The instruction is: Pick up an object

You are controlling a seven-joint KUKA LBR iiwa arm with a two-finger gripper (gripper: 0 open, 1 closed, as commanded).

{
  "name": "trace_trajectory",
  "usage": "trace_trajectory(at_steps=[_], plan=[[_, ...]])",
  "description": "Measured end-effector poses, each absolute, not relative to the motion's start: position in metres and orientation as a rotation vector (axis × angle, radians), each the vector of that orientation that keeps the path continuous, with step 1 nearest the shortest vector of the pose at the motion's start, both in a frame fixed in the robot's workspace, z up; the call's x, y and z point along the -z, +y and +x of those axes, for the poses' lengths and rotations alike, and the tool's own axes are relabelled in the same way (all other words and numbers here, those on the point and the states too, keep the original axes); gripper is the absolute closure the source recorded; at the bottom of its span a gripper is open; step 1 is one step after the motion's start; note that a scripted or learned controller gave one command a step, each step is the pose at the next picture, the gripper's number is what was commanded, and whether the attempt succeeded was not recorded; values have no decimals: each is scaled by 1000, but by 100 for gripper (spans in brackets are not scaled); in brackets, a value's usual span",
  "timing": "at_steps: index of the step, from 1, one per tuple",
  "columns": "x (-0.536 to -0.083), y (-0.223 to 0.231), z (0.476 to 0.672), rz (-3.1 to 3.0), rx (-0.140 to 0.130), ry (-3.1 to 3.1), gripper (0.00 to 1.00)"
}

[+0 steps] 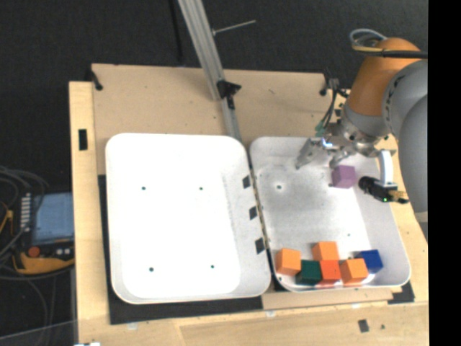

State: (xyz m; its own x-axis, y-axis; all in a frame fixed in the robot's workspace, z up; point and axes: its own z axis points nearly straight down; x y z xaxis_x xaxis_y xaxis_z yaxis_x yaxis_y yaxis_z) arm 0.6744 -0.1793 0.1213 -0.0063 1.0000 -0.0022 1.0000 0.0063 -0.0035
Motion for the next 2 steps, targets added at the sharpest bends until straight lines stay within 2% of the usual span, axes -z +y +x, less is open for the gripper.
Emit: trace_trajectory(at_steps=[1,2], plan=[[-97,-180,675,-2214,-4,-2231,0],[-110,-182,676,-2215,-5,-2240,100]])
